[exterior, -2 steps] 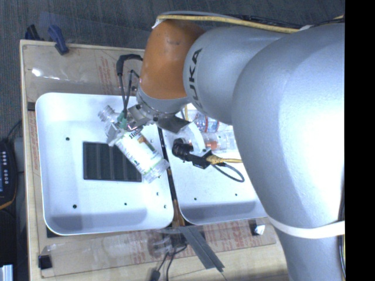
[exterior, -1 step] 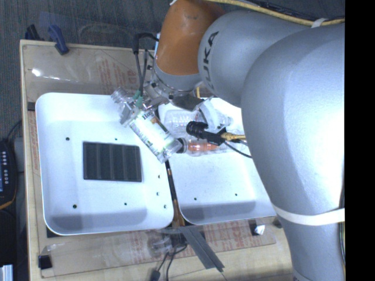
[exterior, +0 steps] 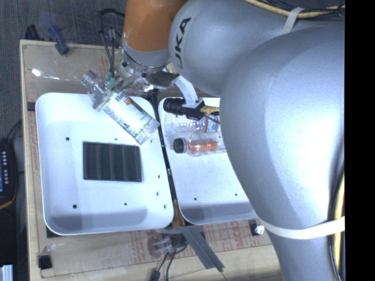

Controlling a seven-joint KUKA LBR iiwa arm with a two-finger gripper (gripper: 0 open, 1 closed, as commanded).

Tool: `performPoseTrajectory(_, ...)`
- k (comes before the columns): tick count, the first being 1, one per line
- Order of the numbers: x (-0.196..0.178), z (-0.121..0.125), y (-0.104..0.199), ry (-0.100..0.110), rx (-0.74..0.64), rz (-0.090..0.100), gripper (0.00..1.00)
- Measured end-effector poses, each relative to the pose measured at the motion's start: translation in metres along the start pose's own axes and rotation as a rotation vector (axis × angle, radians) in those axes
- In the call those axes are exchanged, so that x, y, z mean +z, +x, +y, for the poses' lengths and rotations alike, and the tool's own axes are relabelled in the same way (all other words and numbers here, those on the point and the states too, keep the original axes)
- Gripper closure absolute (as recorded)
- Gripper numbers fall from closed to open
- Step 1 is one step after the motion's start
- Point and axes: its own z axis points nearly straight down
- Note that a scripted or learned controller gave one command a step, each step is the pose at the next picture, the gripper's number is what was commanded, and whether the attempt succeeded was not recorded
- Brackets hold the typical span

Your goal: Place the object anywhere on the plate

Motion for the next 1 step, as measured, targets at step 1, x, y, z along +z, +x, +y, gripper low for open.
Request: performPoseTrajectory(1,-0.0642,-0.0211,0.0301,0.0,0.048,0.0,1.0)
